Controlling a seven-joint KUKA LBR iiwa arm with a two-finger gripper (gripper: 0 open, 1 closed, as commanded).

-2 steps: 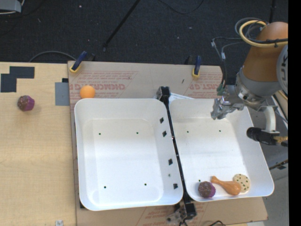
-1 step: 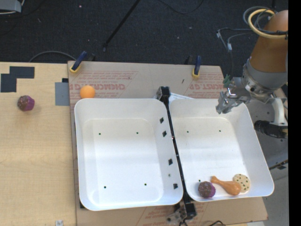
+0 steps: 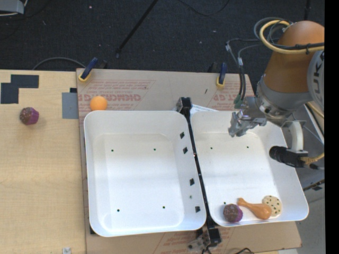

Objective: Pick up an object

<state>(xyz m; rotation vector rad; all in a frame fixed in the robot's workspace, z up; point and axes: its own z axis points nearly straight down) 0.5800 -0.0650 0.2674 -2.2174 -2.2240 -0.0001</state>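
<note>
Gripper (image 3: 239, 127) hangs over the far part of the right bin (image 3: 296, 208), with nothing visibly held; whether it is open I cannot tell. Well away, at the bin's near edge, lie a purple ball (image 3: 232, 212), an orange drumstick toy (image 3: 254, 207) and a spotted cookie (image 3: 271, 205). They look light and probably rigid; the drumstick's narrow shaft offers the surest hold.

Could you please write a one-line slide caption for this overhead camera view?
KUKA arm's gripper hangs above the right bin, far from the purple ball, orange drumstick and cookie at its near edge.
</note>
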